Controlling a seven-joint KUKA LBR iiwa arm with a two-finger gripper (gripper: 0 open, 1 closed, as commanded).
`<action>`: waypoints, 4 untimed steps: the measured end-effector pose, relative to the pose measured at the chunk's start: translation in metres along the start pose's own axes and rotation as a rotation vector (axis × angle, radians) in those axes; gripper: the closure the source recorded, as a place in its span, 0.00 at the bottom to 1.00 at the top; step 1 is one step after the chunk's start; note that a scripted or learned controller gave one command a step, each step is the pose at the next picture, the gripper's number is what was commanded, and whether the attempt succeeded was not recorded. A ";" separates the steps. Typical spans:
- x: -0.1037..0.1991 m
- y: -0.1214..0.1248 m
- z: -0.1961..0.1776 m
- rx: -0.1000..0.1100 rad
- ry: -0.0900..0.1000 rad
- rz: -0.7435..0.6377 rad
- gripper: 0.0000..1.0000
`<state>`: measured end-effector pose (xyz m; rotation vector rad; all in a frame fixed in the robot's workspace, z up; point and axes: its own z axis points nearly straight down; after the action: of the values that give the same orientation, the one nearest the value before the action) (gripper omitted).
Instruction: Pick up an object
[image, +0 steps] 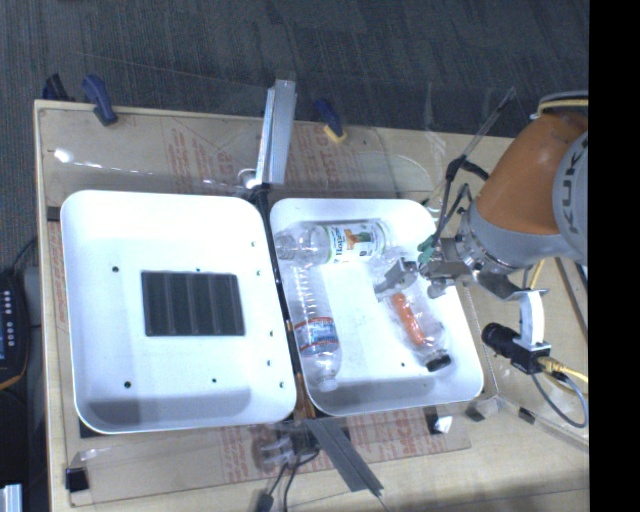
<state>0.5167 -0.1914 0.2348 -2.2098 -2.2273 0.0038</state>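
Three clear plastic items lie in the right bin (460, 375), the orange-filled packet (413, 322) just below the end effector (412, 272), its opening unreadable; light, slippery, crinkly, best pinched mid-body.

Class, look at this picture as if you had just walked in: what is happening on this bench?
A grey robot arm with an orange band reaches in from the right over the right bin. Its gripper hangs low above a clear packet with something orange inside. Two clear plastic bottles lie in the same bin: one across the far end, one along the left wall. Nothing has been lifted yet. The left bin holds a dark ribbed rectangle.
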 end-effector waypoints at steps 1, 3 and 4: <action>-0.018 0.049 0.049 -0.001 -0.001 -0.111 0.00; 0.001 0.102 0.142 0.002 -0.007 -0.277 0.00; -0.022 0.129 0.128 0.045 0.019 -0.347 0.00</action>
<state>0.6448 -0.2118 0.1063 -1.7660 -2.5384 0.0313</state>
